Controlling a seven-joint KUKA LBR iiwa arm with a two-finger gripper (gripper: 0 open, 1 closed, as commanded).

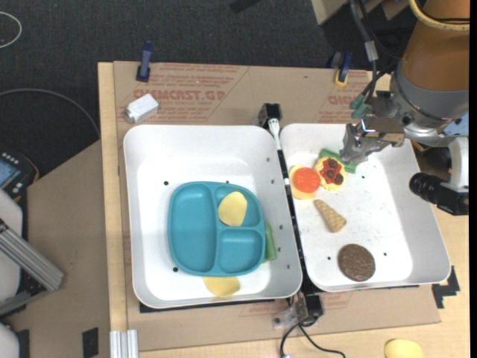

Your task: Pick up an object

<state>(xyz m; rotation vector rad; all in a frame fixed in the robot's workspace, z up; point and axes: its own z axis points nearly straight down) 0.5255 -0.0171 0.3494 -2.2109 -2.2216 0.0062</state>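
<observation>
**Hand position over right bin**

Over the right bin (417, 222), the hand (353, 155) is lowered beside the yellow toy (331, 174). Whether anything is gripped, or how far it is opened, cannot be determined.

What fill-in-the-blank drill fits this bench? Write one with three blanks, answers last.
1. The blue divided tray lies in the ____ bin.
2. The gripper hangs over the ____ bin, above the pizza slice toy.
3. The brown round cookie lies in the same bin as the ____ cone.

Missing words: left; right; tan
</observation>
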